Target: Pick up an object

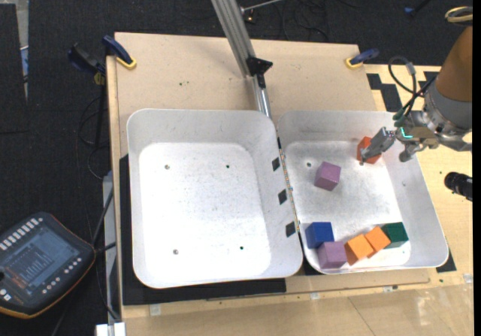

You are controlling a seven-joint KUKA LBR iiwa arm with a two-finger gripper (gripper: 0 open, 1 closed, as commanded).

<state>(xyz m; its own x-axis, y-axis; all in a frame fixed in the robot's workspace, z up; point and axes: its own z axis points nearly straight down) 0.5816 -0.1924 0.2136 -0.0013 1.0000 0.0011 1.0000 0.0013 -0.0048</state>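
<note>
Blocks crowd the near edge of the right bin point(421, 199): a blue block point(319, 233), a purple block point(333, 253) just beside it toward the rim, an orange block point(360, 246) touching the purple one, and a green block point(394, 234) on the orange one's far side. Farther into that bin, well apart from the cluster, a second purple cube point(328, 175) sits alone on the floor of the bin. Beyond it, near the bin's far right wall, the gripper point(373, 148) reaches in at a slant, and a small red-orange block point(367, 146) sits right at its fingertips. The fingers look narrowed around that block, one on either side, so I judge the gripper closed on it, though the block is small and whether it is clear of the bin floor cannot be told. The left bin point(150, 177) lies beside the right bin, with only specks on its floor.

The step in hand looks like the grasp itself, at or just after closing. The next move calls for a straight lift away from the bin floor, slow enough that the block does not slip from a shallow pinch, and clear of the bin's far wall close by. If the block drops, the lone purple cube offers the most open approach.
</note>
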